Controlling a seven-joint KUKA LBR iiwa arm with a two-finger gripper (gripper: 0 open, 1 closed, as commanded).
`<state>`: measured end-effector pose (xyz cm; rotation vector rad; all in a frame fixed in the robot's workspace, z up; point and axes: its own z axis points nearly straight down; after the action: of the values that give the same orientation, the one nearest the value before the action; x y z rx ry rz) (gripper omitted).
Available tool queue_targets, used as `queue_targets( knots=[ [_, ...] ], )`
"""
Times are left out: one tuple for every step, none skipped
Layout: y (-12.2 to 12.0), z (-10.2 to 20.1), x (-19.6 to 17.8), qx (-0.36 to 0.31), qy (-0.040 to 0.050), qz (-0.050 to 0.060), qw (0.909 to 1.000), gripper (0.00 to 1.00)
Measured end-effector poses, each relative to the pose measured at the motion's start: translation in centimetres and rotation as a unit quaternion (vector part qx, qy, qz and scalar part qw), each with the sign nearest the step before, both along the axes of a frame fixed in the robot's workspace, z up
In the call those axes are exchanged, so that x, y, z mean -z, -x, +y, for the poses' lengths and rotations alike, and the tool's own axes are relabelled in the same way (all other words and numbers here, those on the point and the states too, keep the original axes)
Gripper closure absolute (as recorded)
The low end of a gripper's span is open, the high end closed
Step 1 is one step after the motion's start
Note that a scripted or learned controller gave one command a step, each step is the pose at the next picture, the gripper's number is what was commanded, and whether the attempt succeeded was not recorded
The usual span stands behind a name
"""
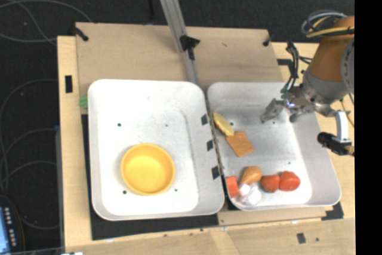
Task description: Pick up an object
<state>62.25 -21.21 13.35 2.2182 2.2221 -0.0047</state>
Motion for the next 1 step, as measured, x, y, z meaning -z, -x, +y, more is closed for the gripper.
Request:
queue_targets(
  knots=[
    [0.06, -0.18, 3.40, 0.001, 0.0001, 0.001, 1.0000, 0.00]
  ],
)
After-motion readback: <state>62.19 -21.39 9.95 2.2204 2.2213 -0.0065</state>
